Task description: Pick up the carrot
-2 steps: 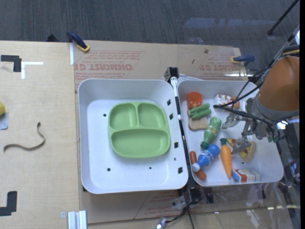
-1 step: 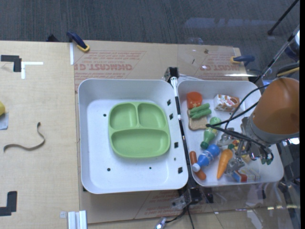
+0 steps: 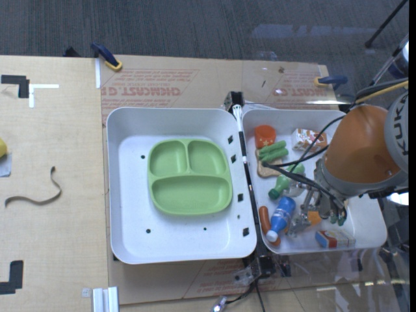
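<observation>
The gripper (image 3: 303, 218) is low in the right bin (image 3: 364, 239), under the arm's orange band (image 3: 361, 149). A small orange piece, which looks like the carrot (image 3: 314, 218), shows just right of the gripper and is mostly hidden by it. I cannot tell whether the gripper touches it. A blue bottle (image 3: 281, 216) lies just left of the gripper.
Also in the right bin are an orange-red block (image 3: 264, 135), green vegetables (image 3: 272, 151), a red sausage (image 3: 263, 217), a wrapped snack (image 3: 307, 138) and a small carton (image 3: 327, 239). The left bin (image 3: 123, 233) holds a green divided plate (image 3: 190, 176).
</observation>
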Controlling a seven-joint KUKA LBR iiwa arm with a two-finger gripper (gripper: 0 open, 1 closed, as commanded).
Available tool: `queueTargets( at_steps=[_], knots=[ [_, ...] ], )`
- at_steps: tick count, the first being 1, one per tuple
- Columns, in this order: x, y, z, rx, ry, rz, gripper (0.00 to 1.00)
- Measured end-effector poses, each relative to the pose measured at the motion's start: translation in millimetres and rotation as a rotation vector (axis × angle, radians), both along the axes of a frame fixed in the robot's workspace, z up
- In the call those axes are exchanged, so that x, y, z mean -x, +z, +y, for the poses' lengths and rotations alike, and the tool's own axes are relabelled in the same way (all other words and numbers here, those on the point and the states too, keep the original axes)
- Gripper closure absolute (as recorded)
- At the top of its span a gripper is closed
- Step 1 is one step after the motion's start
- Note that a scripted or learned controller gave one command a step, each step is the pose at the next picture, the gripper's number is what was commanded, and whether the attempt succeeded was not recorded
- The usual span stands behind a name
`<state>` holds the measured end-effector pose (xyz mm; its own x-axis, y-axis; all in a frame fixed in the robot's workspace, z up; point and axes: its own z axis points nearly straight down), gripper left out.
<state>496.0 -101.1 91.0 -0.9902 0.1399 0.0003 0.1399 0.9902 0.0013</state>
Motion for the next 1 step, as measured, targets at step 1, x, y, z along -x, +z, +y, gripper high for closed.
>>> queueTargets(
  at_steps=[1],
  knots=[
    [-1.8, 10.2, -1.1, 0.004, 0.003, -0.005, 1.0]
  ],
)
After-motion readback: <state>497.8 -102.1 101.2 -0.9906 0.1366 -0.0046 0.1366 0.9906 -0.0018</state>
